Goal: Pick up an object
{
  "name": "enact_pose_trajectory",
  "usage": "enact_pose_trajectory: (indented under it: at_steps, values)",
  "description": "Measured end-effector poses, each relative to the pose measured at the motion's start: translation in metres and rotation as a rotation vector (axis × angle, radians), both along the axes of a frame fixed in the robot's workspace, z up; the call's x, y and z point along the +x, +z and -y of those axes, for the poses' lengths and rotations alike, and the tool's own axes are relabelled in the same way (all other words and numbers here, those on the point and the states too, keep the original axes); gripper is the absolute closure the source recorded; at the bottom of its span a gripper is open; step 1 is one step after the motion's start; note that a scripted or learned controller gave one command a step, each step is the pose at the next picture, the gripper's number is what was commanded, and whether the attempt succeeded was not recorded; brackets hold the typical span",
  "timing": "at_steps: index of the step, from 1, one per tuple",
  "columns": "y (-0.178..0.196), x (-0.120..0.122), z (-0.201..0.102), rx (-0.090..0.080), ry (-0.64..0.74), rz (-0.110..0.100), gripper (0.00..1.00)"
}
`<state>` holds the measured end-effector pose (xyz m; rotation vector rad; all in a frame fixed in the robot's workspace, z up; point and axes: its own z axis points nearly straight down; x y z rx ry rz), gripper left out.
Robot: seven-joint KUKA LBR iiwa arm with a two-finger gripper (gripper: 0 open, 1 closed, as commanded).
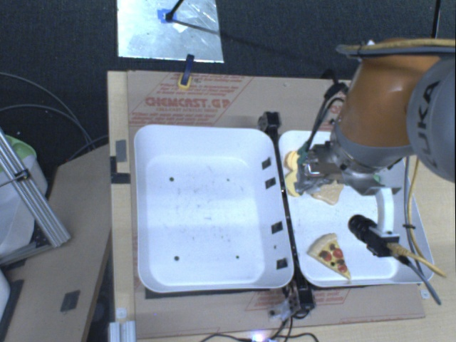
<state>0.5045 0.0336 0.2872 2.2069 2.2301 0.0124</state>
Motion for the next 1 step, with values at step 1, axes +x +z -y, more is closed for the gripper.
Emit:
enact_pose_trajectory:
  at_steps: [1]
  values:
    - [0.1504, -0.0171, -0.0135, 0.002, -0.003, 0.012, 1.00]
